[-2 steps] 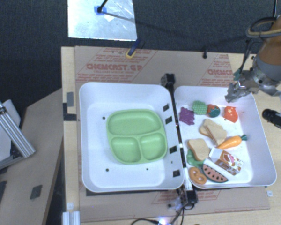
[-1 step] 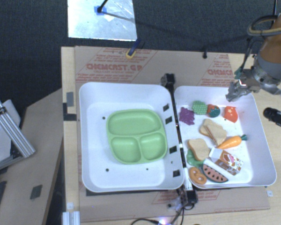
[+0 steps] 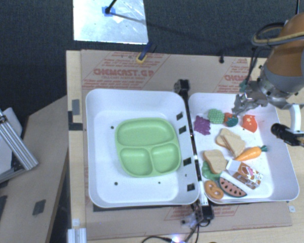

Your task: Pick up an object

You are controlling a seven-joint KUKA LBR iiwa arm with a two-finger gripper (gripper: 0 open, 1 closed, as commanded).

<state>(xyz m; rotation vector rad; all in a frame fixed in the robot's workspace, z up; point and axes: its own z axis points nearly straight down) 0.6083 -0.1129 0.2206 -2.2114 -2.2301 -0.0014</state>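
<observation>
Green divided tray (image 3: pixel 144 147) lies in left bin (image 3: pixel 99 135). Toy foods, including carrot (image 3: pixel 249 153), crowd right bin (image 3: pixel 286 171). Gripper (image 3: pixel 239 107) hovers above them; grip state cannot be told.

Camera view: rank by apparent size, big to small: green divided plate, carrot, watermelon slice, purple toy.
1. green divided plate, by far the largest.
2. watermelon slice and carrot: look about alike, so I won't rank them against each other.
3. purple toy, smallest, though not by much.
</observation>
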